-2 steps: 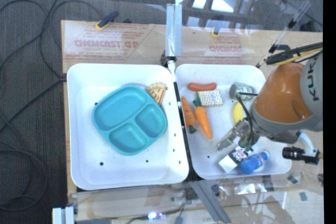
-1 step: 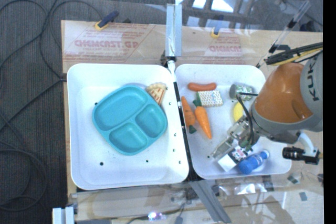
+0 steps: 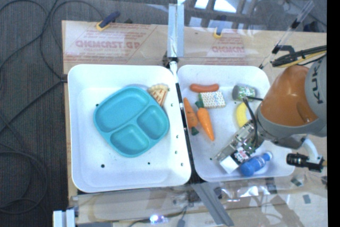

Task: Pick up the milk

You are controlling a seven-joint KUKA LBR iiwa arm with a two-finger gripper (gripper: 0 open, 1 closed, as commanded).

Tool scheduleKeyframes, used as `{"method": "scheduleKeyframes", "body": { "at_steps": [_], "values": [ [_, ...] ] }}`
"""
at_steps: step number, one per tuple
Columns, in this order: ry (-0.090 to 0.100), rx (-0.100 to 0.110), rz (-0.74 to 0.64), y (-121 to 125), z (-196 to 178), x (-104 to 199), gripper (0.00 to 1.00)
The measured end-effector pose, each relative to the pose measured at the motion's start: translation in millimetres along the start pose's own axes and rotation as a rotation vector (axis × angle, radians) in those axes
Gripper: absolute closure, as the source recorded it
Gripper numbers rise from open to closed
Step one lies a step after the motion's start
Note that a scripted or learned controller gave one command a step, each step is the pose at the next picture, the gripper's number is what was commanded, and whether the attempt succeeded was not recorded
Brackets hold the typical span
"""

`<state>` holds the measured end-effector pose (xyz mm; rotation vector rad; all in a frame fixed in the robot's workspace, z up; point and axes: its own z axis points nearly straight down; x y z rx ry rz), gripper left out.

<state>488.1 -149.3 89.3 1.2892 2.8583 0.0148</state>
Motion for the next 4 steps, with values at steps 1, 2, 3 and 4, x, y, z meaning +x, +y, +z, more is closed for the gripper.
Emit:
{"method": "scheduleKeyframes", "body": {
  "at_steps": [1, 2, 3, 4],
  "values": [
    [-0.007, -0.006, -0.001, 3, -10, -1, 1.00],
    [0.000, 0.013, 0.353, 79, -93, 30, 1.00],
    [-0.001, 0.012, 0.211, 106, -169, -11, 1.00],
    [-0.002, 0.014, 0.213, 105, -169, -11, 0.00]
  ]
}}
